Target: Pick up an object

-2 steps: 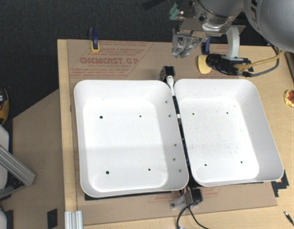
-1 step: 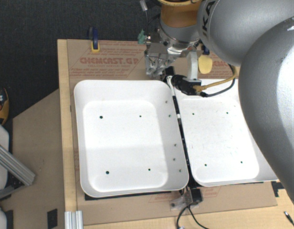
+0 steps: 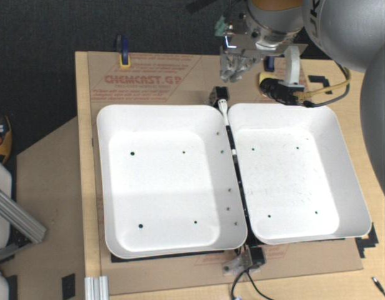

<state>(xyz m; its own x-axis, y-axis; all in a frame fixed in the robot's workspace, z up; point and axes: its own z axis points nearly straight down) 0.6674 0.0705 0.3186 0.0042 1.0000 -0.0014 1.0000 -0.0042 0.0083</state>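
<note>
The gripper [image 3: 234,72] hangs at 12 o'clock, past the far edge of the bins. It is over the brown board [image 3: 155,80] with red letters. I cannot tell if it is wide or closed, or if it has anything in it. I cannot tell which thing it should pick up either.

Just below it, toward 6 o'clock, a small black clip [image 3: 219,96] sits where the two bins meet. The first bin [image 3: 161,186] lies at 9 o'clock and the second bin [image 3: 292,180] at 3 o'clock. They touch along a black strip [image 3: 236,167]. Each bin has small dark dots [image 3: 132,154] on its floor.

A blue and yellow clamp [image 3: 123,50] grips the board at 11 o'clock. A silver rail [image 3: 20,220] lies at 8 o'clock. A black plug [image 3: 254,256] with a cable sits at 6 o'clock.
</note>
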